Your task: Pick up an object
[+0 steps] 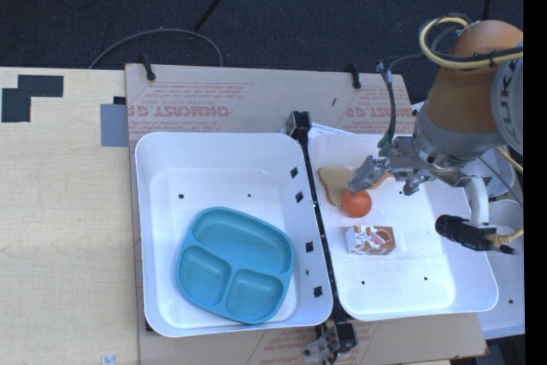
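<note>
In the right bin point(427, 286) lie three things. A tan flat piece point(333, 179) rests near the divider, a small orange-red ball point(356, 203) sits just in front of it, and a white and brown packet point(371, 239) lies below the ball. My gripper point(368, 175) hangs low over the bin, right beside the tan piece and just above and right of the ball. The grey wrist hides part of the tan piece's right end. I see nothing lifted off the bin floor.
The left bin point(162, 158) holds a blue divided plate point(235, 263) toward its front. A black divider rail point(309, 209) runs between the bins. Cardboard lies under both bins, and pale bench top stretches to the left.
</note>
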{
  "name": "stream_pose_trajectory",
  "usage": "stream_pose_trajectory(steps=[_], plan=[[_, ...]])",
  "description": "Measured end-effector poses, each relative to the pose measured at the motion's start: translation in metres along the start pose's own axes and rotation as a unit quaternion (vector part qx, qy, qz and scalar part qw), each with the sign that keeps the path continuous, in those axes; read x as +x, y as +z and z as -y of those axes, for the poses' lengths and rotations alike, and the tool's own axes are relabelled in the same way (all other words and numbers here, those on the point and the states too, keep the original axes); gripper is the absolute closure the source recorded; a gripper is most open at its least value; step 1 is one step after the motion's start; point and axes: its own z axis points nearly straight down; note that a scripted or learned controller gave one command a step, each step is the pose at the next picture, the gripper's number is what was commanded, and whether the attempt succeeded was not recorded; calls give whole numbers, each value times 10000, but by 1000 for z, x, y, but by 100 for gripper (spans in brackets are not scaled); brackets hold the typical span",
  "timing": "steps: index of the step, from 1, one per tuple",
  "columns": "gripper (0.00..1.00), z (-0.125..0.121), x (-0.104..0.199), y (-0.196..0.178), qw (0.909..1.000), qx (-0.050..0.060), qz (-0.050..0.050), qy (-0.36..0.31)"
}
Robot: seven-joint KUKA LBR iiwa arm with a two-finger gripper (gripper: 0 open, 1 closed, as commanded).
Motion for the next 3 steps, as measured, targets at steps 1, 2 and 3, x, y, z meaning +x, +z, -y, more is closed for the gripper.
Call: stream_pose_trajectory(steps=[1, 2, 3], plan=[[100, -7, 43, -3, 10000, -4, -1, -2], [100, -15, 97, 10, 10000, 6, 0, -3], [100, -26, 139, 6, 10000, -6, 2, -2]])
